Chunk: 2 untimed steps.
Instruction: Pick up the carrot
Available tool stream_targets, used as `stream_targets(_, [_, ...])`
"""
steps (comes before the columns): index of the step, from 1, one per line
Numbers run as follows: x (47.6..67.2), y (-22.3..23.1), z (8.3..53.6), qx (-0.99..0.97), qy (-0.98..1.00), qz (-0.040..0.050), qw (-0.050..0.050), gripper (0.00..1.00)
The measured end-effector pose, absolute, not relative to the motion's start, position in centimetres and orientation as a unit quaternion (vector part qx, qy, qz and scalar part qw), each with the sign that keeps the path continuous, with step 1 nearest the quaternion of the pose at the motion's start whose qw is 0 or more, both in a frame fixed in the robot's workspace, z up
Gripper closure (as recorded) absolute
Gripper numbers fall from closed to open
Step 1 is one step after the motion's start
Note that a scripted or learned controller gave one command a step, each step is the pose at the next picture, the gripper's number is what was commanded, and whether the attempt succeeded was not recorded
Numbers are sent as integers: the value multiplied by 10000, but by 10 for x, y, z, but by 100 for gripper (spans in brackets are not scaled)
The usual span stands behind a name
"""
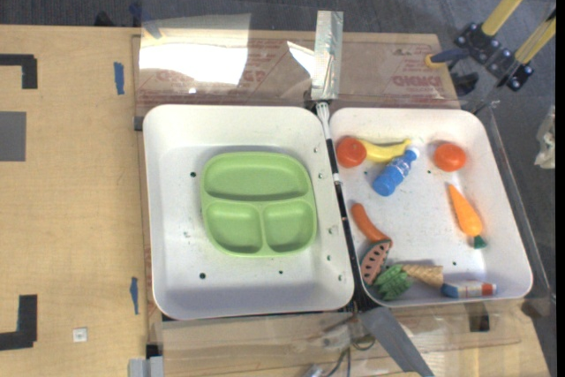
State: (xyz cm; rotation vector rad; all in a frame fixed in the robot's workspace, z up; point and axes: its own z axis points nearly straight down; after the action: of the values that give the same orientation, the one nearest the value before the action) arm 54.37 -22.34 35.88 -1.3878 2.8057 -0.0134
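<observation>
Gripper fingers: wide or narrow cannot be told.

Landmark: right bin (pixel 415 212), white and shallow.

- Carrot (pixel 464 209): lies flat on the bin floor, in the bin's right half and near its right wall. The orange body points toward the bin's far wall and the green tip toward its near right corner. It touches nothing else.
- Orange ball (pixel 450 156): in the bin's far right part, just beyond the carrot's upper end and apart from it.
- Red ball (pixel 350 152): at the bin's far left corner, touching one end of the banana (pixel 387 149), which lies along the far wall.
- Blue bottle (pixel 393 174): on its side in the bin's far middle, with its cap up against the banana.
- Red sausage (pixel 370 223): slanted, close to the bin's left wall at mid depth.
- Melon slice (pixel 374 260) and green sprig (pixel 389 281): bunched together in the bin's near left corner.
- Cone (pixel 424 274): lies along the near wall with its wide end at the sprig.
- Marker (pixel 468 288): against the near wall, toward the bin's right corner.
- Left bin (pixel 168 190): butts against the right bin's left wall and holds a green plate (pixel 259 203) with three compartments.
</observation>
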Motion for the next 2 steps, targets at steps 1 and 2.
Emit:
stream_targets(1, [513, -221, 219, -5203, 8540, 31, 3, 100])
stream_targets(2, [531, -223, 329, -5644, 8255, -54, 52, 100])
